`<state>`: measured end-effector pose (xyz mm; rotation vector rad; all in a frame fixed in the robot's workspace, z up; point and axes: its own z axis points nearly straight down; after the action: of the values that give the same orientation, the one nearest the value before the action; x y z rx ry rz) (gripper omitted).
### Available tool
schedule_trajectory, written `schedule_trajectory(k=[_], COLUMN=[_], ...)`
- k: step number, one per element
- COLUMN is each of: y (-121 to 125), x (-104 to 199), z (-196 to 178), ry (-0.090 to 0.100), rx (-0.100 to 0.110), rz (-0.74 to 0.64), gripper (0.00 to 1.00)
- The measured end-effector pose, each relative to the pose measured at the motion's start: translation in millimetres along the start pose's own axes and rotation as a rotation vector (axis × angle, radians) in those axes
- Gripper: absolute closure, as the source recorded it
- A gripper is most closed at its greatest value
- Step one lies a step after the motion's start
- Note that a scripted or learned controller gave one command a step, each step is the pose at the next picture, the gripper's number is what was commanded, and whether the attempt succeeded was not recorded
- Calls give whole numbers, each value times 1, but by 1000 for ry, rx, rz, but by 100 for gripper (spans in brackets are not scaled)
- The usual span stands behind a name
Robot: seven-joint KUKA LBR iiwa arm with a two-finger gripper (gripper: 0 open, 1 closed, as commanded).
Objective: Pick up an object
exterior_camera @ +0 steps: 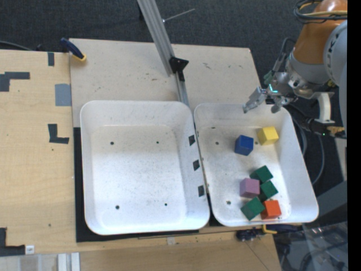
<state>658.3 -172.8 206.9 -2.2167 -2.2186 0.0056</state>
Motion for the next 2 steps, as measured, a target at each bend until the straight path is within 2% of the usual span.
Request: schedule_trajectory(k=[1, 2], y=[1, 4], x=[0, 1], z=[-4, 61], ry=[-3, -1], rx=[-5, 1], rz=[-1, -1], gripper=[0, 0])
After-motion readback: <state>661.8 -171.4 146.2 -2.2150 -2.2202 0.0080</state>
